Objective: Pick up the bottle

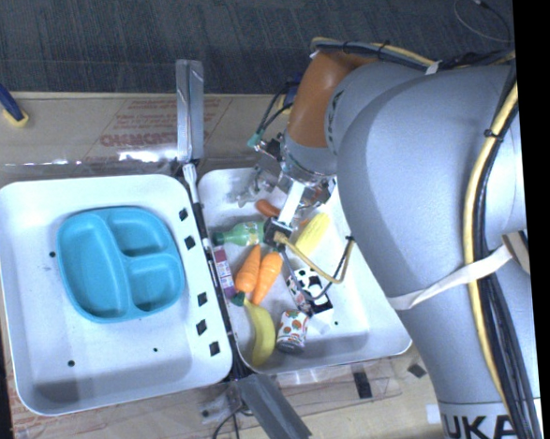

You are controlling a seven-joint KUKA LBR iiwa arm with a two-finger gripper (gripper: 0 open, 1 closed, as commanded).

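Note:
A small green bottle (239,233) with a pale cap lies on its side in the right bin (382,333), near that bin's left wall. My gripper (259,189) hangs over the far part of the right bin, just above and to the right of the bottle. The wrist and its fittings cover the gripper's tip. Nothing can be seen held in it.
Beside the bottle lie two carrots (260,271), a banana (259,329), a small can (292,331), a black-and-white patterned piece (308,287), a yellow object (315,230) and a small orange thing (268,208). The left bin (41,371) holds a blue divided plate (120,262).

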